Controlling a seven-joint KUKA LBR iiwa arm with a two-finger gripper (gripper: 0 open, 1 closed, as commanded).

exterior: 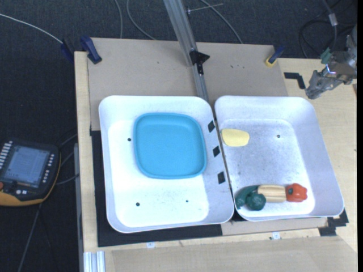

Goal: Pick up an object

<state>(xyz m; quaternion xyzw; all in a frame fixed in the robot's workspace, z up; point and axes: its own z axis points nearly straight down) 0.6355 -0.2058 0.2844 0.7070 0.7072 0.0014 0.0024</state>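
The right bin (pixel 309 123) holds a pale yellow rounded piece (pixel 235 137) near its upper left corner. Along its front edge lie a dark green object (pixel 251 199), a tan roll-shaped object (pixel 272 193) and a red tomato-like object (pixel 296 192), close together in a row. My gripper (pixel 316 89) hangs at the far right of the camera view, above the bench just outside the right bin's upper right corner, well away from every object. Nothing shows between its fingers.
The left bin (pixel 116 169) holds a blue square plate (pixel 170 145). A metal post (pixel 180 21) slants up from between the bins. A handheld pendant (pixel 25 171) lies on the floor at left, with cables behind the bench.
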